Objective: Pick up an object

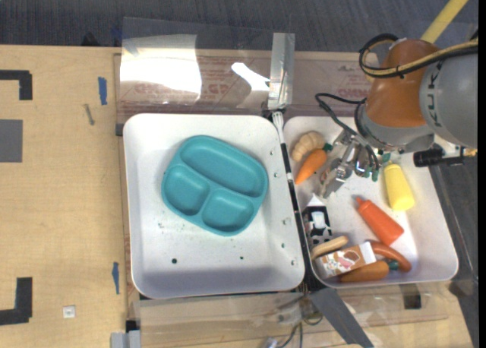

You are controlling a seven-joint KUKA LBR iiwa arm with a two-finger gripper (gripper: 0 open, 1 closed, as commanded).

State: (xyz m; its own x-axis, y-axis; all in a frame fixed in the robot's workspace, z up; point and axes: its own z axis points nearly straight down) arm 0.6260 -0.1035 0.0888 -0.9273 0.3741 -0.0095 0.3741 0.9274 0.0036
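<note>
The hand is hovering low in the right bin, its fingers looking parted with nothing between them. The carrot is lying just to its left, near the bin's upper-left corner, long axis running diagonally, narrow tip pointing down-left toward the divider, so I judge a short leftward shift is needed.

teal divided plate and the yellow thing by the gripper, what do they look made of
Teal divided plate: looks like moulded plastic, matte with a soft sheen along its rounded ridges. Yellow item: probably glossy plastic toy food, judging by its smooth, uniform colour; the exact material is uncertain.
</note>
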